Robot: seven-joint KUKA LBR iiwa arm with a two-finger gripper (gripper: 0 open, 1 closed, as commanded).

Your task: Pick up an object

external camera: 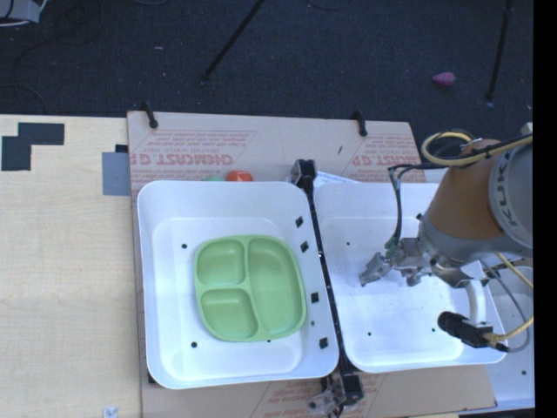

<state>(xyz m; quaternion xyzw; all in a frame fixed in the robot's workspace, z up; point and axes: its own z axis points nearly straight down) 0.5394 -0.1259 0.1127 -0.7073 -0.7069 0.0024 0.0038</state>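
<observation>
A light green divided plate (250, 287) with three compartments lies flat in the middle of the left bin (165, 233). My gripper (380, 269) hangs low over the right bin (365, 207), left of its centre, pointing toward the divider between the bins. No object shows at its tip, and the white floor below it is bare. The grey arm with its orange band (466, 207) comes in from the right edge.
A small orange-red thing (239, 177) and a bit of green (213, 178) peek out behind the left bin's back wall. A black divider bar (318, 268) separates the two bins. Cardboard (261, 146) lies under and behind the bins.
</observation>
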